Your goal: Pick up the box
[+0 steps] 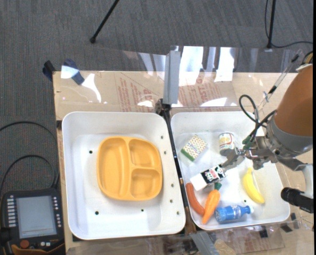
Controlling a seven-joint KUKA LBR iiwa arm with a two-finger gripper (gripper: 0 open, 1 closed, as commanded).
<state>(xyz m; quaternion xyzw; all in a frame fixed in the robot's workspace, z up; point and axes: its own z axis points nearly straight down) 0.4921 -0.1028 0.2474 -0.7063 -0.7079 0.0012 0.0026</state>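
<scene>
Nearest you in the right bin (pixel 229 224), a blue bottle (pixel 232 213) lies by the front wall, with a carrot (pixel 211 204) and a red sausage (pixel 195 197) just to its left and a banana (pixel 253 187) to its right. Just beyond them is your target, the box (pixel 210 177): small, black and white, lying on its side at a slant. The gripper (pixel 233 160) is right at its far right end, but you cannot tell from here whether it's spread or closed, or touching. Reckon on light, stiff cardboard, slightly slick; take it across the narrow sides, mid-length, and don't crush it. Farther back sit a green patterned packet (pixel 194 146) and a small can (pixel 227 142). Over in the left bin (pixel 73 137), a yellow divided plate (pixel 129 168).
</scene>
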